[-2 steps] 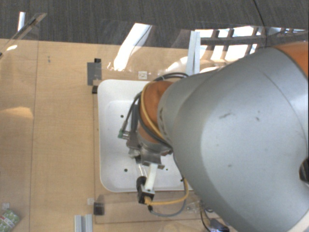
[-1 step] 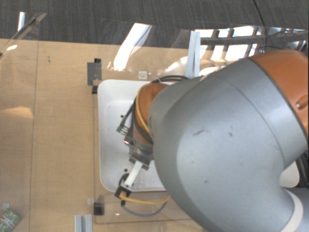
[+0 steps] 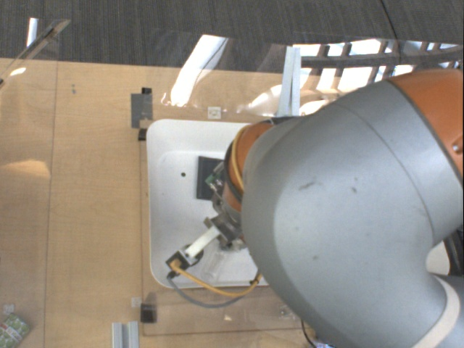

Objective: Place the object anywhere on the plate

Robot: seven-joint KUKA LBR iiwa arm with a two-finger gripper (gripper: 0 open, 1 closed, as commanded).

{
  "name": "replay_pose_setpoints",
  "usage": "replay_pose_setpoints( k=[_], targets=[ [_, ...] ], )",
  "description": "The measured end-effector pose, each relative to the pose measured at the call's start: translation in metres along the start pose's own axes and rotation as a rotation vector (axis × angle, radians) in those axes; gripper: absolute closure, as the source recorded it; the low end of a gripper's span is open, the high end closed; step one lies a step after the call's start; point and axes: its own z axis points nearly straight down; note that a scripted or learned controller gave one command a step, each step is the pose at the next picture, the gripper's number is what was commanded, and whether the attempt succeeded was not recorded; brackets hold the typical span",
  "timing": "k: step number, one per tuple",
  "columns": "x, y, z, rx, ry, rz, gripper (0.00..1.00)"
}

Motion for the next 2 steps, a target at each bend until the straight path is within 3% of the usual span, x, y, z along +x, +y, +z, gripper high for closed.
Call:
replay_pose_setpoints(
  k=[1,2],
  targets=[
    [0.000,0.000,0.000,-0.001,0.001,0.000,0.00],
    [0.021,0.066,-0.125,0.004,-0.013,-0.324,0.00]
  ],
)
